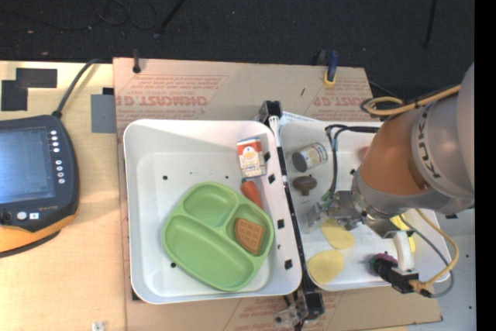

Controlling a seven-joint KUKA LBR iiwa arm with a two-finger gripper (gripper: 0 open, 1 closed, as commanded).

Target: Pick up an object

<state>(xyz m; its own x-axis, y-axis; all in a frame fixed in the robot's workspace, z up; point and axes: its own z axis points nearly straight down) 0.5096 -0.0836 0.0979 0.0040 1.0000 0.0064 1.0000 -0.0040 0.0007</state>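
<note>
Arm (pixel 418 159): we see it over the right bin (pixel 372 283).
Gripper (pixel 335 210): state unclear to us.
Yellow chips (pixel 332 250): just below the gripper, lower right of frame.

Two white bins (pixel 147 167) sit on brown cardboard (pixel 194 85) printed with red lettering. A light green divided plate (pixel 203 244) carries a brown checkered waffle (pixel 249 235). The small carton (pixel 249 157) is red, white and orange. Two flat chips (pixel 325 265) are pale yellow. The arm (pixel 422 159) is grey with an orange band.
</note>
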